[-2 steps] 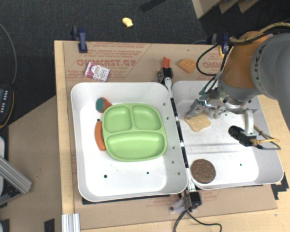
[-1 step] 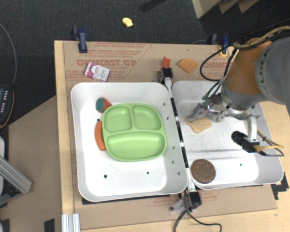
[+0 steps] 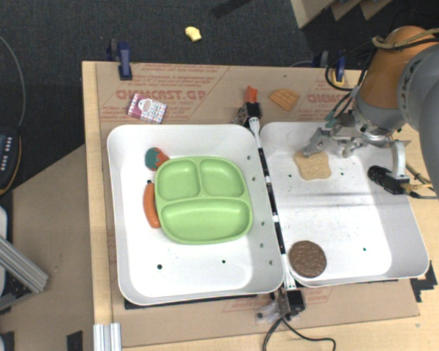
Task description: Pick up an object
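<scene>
A: Where is the toast (image 3: pixel 312 166) seen?
B: In the right bin (image 3: pixel 366 229), just under the jaws (image 3: pixel 329 141); whether they are open cannot be told.

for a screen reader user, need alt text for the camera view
The end effector hovers at a slice of bread in the right bin, which also holds a brown patty. The left bin holds a green divided plate.

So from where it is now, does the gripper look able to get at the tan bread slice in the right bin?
Probably yes. The gripper hangs right at the bread slice's upper edge, and nothing lies on or beside the slice. The brown patty sits apart, near the bin's front edge.
</scene>
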`<action>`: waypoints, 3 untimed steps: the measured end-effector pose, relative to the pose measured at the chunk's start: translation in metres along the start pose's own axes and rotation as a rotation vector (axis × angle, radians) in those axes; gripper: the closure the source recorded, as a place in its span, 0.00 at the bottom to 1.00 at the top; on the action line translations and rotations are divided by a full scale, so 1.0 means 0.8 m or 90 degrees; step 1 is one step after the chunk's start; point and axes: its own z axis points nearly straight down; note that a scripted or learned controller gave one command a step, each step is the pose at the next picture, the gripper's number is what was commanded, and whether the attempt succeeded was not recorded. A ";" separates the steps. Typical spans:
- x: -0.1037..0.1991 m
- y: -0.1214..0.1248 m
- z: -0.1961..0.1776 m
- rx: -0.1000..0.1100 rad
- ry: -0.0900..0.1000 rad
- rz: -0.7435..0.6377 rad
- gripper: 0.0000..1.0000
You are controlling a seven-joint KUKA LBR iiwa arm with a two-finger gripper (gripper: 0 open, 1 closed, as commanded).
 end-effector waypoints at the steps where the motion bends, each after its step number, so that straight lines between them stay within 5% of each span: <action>1: 0.003 0.000 -0.015 -0.001 0.001 -0.001 1.00; 2: 0.024 -0.110 -0.001 0.004 0.002 0.001 1.00; 3: -0.066 -0.145 -0.091 0.001 -0.002 0.004 1.00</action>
